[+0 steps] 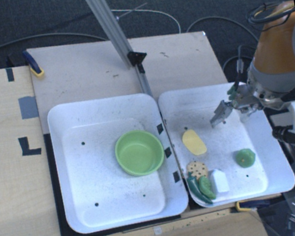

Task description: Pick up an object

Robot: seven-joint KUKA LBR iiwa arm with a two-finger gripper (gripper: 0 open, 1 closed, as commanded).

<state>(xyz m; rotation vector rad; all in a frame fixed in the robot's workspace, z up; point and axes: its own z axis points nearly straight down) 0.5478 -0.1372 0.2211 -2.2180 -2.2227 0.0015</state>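
Observation:
The right bin (271, 177) holds a yellow oblong piece (193, 142), a small green ball-like item (245, 157), a tan dotted piece (196, 168), a dark green vegetable-shaped toy (204, 188) and a small white block (219, 180). My gripper (233, 115) hangs over the upper right part of this bin, above and right of the yellow piece and above the green ball. Its fingers are spread apart with nothing between them. A light green bowl (139, 152) sits in the left bin (68, 117).
A slanted metal pole (114, 27) rises over the bench behind the bins. Cables lie on the dark floor at the back. A blue and yellow clamp (33, 64) sits at the bench's far left corner. The arm's orange band (277, 52) is at the right.

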